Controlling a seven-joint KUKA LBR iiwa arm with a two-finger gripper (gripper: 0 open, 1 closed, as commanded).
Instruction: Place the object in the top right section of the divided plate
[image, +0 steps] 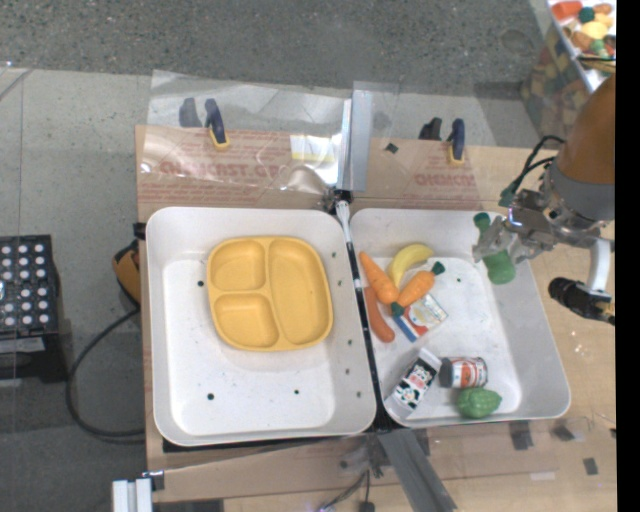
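The yellow divided plate (270, 292) lies in the left bin (180, 380), with two small sections on its left and one long section on its right. All its sections are bare. My gripper (496, 252) hangs over the upper right part of the right bin (530, 340), well to the right of the plate. A small green object (500, 269) sits between its fingertips, and the gripper is shut on it.
The right bin holds two carrots (378, 290), a banana (408, 260), a small printed card (427, 313), a red can (463, 373), a black-and-white carton (412, 386) and a green lump (478, 402). A raised divider (352, 270) separates the bins. Clamps stand at the back.
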